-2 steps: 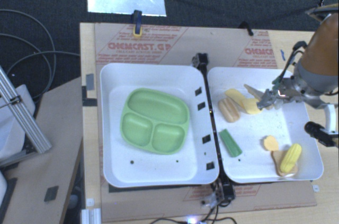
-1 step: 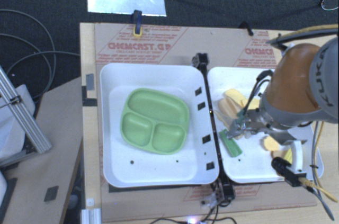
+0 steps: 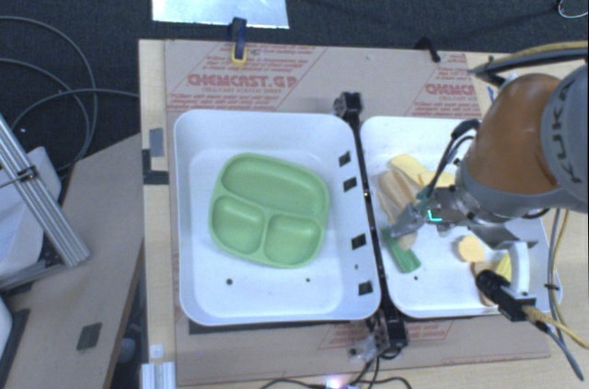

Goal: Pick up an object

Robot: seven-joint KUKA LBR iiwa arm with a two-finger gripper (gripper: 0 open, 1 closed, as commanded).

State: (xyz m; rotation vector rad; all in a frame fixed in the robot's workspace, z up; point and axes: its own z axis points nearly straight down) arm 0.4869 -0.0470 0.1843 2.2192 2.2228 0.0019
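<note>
Gripper point(image 3: 402, 229) is down low in the right bin point(image 3: 433, 300), a green piece point(image 3: 403, 255) just below its tip and tan pieces point(image 3: 398, 187) just above. Whether the jaws are clenched, I cannot tell. Judging from this, nothing is lifted yet; the grasp and raise remain.

Two white bins are sitting side by side on the bench: the left bin point(image 3: 198, 286) and the right bin point(image 3: 433, 300). One green tray point(image 3: 269, 209) is lying in the left bin. In the right bin, several yellow pieces point(image 3: 408, 169) and one green piece point(image 3: 405, 257) are showing; the arm is hiding part of that bin, so the yellow count is staying uncertain.
</note>
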